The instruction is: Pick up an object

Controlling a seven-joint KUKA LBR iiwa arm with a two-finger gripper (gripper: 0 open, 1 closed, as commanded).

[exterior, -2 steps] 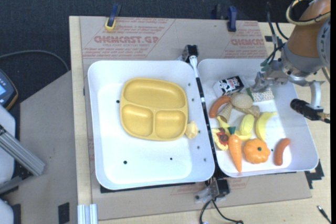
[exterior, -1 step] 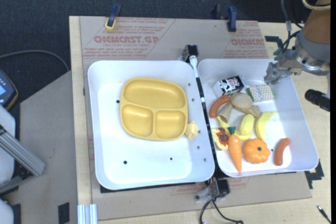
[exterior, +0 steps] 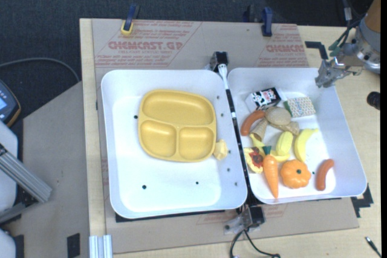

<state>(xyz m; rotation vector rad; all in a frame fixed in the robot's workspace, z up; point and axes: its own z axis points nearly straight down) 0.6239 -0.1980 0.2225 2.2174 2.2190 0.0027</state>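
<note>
The right bin [exterior: 351, 148] holds a heap of toy food: a carrot [exterior: 271, 175], a small orange pumpkin [exterior: 295, 173], a red sausage [exterior: 325, 174], a yellow banana [exterior: 304, 144], a brown potato-like piece [exterior: 279, 117], a black-and-white carton [exterior: 265, 96] and a speckled green block [exterior: 300, 107]. My gripper [exterior: 327, 77] hangs over the bin's far right corner, above and to the right of the heap, apart from every item. Nothing shows between its fingers.
The left bin [exterior: 121, 184] carries a yellow three-compartment plate [exterior: 178, 124], with a small pale yellow piece [exterior: 220, 149] against its right edge. Clamps [exterior: 127, 22] sit on the cardboard backing behind the bins. A black divider runs between the bins.
</note>
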